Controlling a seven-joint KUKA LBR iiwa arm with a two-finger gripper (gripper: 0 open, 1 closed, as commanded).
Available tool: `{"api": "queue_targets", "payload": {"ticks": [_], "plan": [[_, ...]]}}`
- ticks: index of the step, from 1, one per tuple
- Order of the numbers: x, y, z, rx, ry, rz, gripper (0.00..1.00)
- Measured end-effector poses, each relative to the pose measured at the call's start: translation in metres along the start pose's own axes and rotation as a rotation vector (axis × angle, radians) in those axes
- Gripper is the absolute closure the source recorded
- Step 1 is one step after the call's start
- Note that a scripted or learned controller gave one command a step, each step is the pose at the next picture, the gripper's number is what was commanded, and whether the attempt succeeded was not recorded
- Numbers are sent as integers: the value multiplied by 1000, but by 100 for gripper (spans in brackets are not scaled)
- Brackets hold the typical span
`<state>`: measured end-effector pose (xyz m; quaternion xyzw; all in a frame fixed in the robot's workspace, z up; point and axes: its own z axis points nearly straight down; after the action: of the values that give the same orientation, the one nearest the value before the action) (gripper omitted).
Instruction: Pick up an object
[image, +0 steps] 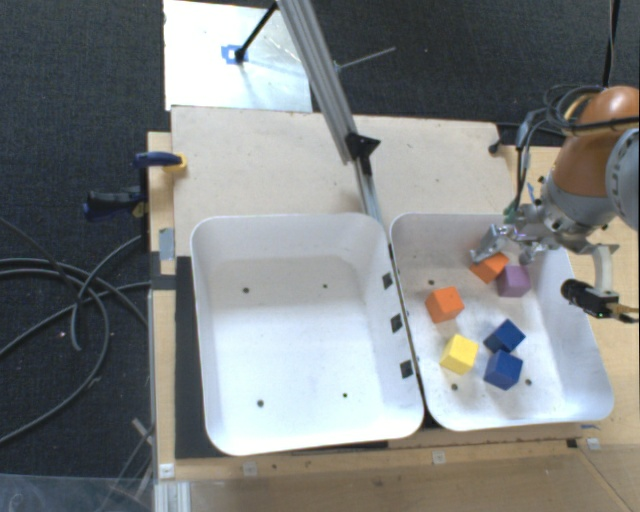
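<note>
The right bin (580, 390) holds several small blocks. An orange block (489, 267) and a purple block (514, 281) lie side by side near its far wall. My gripper (512, 246) hangs directly over these two, close above them. Nearer the bin's middle sit an orange cube (445, 303) and a yellow cube (460, 353). Two blue cubes (506, 335) (503, 370) lie close together toward the front. Nothing is lifted off the bin floor.
The left bin (215, 300) stands against the right one, with a shared divider edge (398, 320) between them. A slanted metal pole (335, 95) crosses the back of the bench. Cables (60, 300) lie on the floor at left.
</note>
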<state>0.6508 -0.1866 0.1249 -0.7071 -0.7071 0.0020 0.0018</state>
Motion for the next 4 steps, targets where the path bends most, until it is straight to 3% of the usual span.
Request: {"api": "queue_targets", "payload": {"ticks": [1,2,3,4], "plan": [[56,-34,37,-2,3,-7,0],[107,-77,35,-2,4,-7,0],[141,-112,-69,-14,1,-8,0],[101,-114,37,-4,3,1,0]]}}
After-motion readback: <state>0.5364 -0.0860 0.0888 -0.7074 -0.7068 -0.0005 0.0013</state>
